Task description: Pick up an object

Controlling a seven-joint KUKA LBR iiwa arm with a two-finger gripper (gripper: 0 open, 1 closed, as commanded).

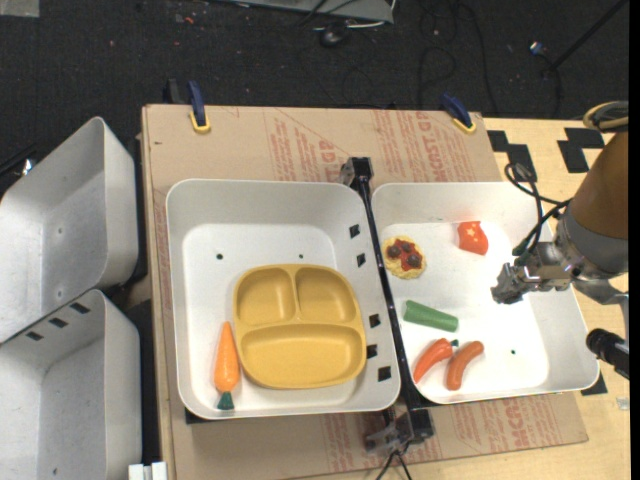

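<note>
Sausage and chili lie side by side, just apart, at about 6 o'clock in the right bin. A green pickle sits just above them, a small pizza lies at 11 o'clock, and a red pepper piece is at 12 o'clock. Any of these could serve as the object to pick.

The gripper hangs over the bin's 3 o'clock side, above bare white floor, apart from every item. Whether it is released or clenched cannot be told from this slanted view. Nothing is seen in its grasp.

The left bin holds a yellow tray with a carrot just beside it at 9 o'clock.

Risks, as I judge them: descending where it hangs now would close on nothing. Going for the sausage could catch or nudge the chili too, since they lie so close. The pizza looks flat and may slip under the tips. The bin wall at 3 o'clock is near enough to snag the wrist.
</note>
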